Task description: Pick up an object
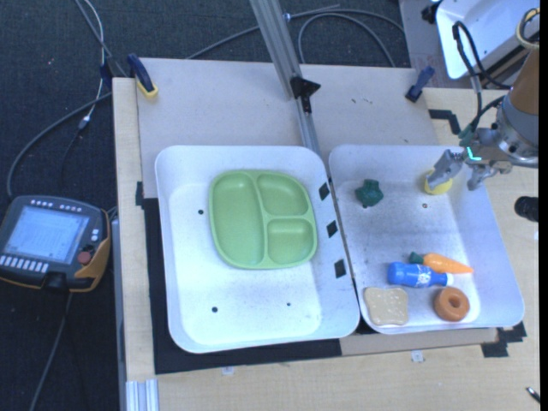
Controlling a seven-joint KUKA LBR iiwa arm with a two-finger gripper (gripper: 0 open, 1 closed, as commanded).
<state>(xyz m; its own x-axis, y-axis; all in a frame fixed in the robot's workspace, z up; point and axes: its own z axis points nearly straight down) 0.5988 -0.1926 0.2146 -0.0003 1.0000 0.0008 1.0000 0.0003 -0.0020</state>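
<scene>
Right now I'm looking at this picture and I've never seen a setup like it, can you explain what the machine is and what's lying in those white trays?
One camera above looks down at a bench. The grey robot arm reaches in from the picture's right; its end effector sits over the right bin, beside a small yellow object. I can't tell whether anything is gripped. That bin also holds a green toy, carrot, blue bottle, toast slice and doughnut. The left bin holds a green divided plate. The control handset lies off the bench.
</scene>
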